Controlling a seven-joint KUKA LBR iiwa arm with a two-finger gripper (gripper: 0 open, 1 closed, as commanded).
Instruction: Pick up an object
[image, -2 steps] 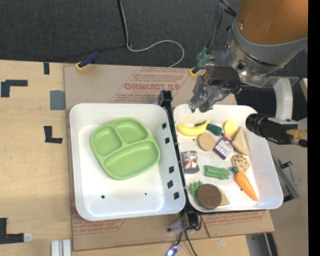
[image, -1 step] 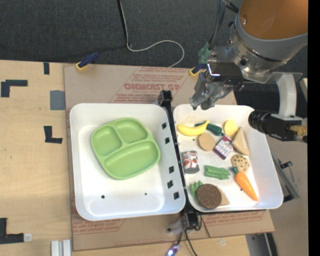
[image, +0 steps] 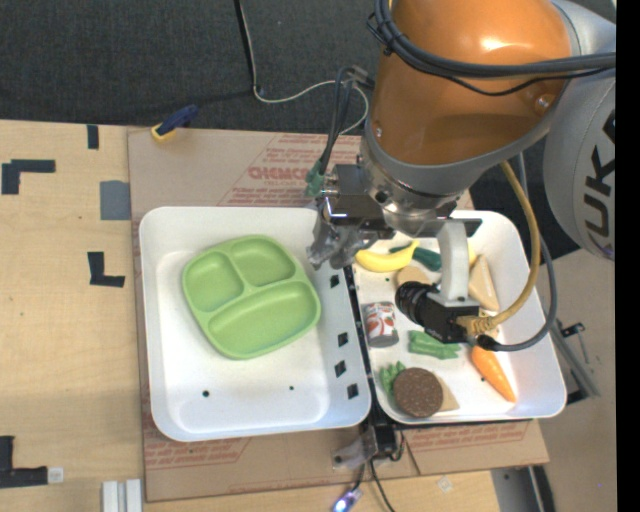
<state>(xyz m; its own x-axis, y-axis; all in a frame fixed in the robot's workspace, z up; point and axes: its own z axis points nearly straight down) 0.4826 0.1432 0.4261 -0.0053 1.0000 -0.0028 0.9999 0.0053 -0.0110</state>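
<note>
We're looking at a chunky arm (image: 470, 90) with a glossy orange band, grey shell beside it carrying part of a black "UK" marking. Black cables loop over the top, a yellowish hose runs down the side, and there's dark metal hardware underneath the wrist.

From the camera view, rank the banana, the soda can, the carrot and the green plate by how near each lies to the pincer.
Measured from the pincer, at the divider between the bins:
1. Banana, just to its right in the right bin.
2. Soda can, below it in the right bin.
3. Green plate, in the left bin.
4. Carrot, far side of the right bin.
</note>
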